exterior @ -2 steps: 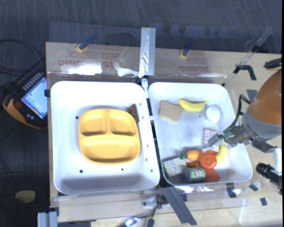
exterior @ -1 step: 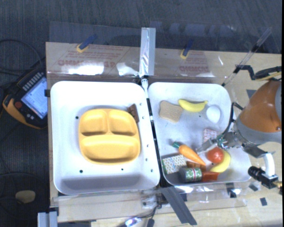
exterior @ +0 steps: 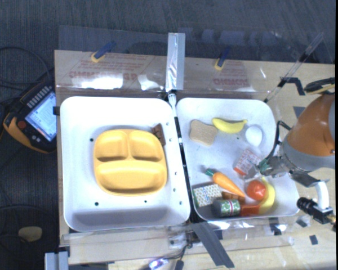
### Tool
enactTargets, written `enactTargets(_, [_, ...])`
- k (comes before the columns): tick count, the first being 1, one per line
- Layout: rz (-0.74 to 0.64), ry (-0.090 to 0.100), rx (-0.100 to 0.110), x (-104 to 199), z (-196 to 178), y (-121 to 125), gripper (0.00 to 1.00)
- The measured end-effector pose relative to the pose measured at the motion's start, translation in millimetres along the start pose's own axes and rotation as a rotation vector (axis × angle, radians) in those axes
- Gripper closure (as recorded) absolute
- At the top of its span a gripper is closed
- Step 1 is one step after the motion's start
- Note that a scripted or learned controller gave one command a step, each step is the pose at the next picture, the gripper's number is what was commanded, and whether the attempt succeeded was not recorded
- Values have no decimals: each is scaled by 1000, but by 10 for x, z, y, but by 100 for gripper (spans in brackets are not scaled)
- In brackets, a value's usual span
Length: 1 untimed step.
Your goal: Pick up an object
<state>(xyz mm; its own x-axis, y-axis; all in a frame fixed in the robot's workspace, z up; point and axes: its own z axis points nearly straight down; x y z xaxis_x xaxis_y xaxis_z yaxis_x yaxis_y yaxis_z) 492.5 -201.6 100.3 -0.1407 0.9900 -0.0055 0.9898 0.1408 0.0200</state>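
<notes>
A yellow three-compartment plastic plate [exterior: 130,161] lies in the left white bin [exterior: 79,207]. The right white bin [exterior: 225,107], beside that plate, holds a banana [exterior: 229,125], bread slice [exterior: 202,132], orange carrot [exterior: 226,182] and red tomato [exterior: 256,190]. The grey arm's orange band [exterior: 316,129] hangs over its right rim.

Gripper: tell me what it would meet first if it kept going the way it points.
Probably the tomato. The gripper points down and left into the right bin, though depth is hard to judge from above.

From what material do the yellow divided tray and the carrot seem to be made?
The yellow divided tray looks like molded plastic: one even color, rounded compartment edges, a soft sheen. The carrot is probably a plastic toy: smooth, uniformly bright orange, with a neat green top. Rubber or foam cannot be ruled out for it.
</notes>
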Motion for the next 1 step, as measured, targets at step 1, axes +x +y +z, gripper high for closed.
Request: enactTargets(1, [-1, 1, 1, 7, 0, 2, 0])
